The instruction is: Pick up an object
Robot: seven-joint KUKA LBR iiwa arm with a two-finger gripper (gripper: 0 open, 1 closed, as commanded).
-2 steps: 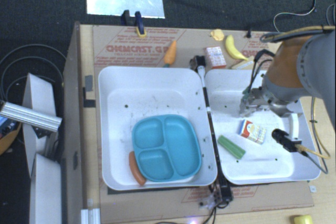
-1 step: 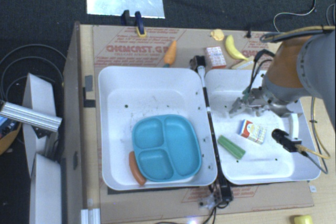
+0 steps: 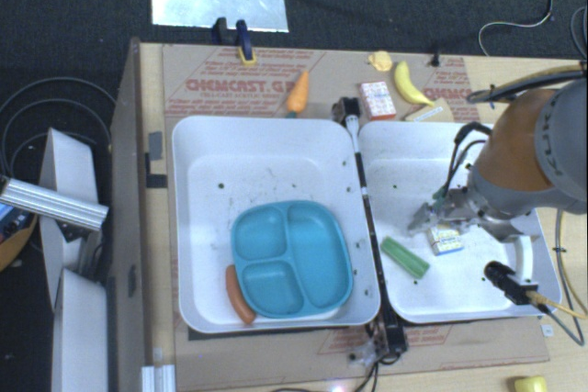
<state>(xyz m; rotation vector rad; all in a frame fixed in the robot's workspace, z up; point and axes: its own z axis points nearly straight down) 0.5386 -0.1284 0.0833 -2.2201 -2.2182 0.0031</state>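
Nothing is judged lifted yet: the gripper (image 3: 439,218) is lowered in the right bin (image 3: 404,162) just beside a small white box (image 3: 446,240), near a green block (image 3: 405,257), its grasp impossible to tell.

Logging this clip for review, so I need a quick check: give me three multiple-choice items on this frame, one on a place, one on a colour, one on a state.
1. Where does the divided plate lie?
A. Left bin
B. Right bin
C. On the bare bench

2. What colour is the stick-shaped block in the right bin?
A. Red
B. Green
C. Yellow

3. How does the end effector stand to the small box?
A. Far off, over the left bin
B. Low in the right bin, just above the box
C. Raised clear of both bins

Answers: 1 A, the blue plate sits in the left bin beside an orange sausage. 2 B, it is plainly green. 3 B, it hangs close over the box.
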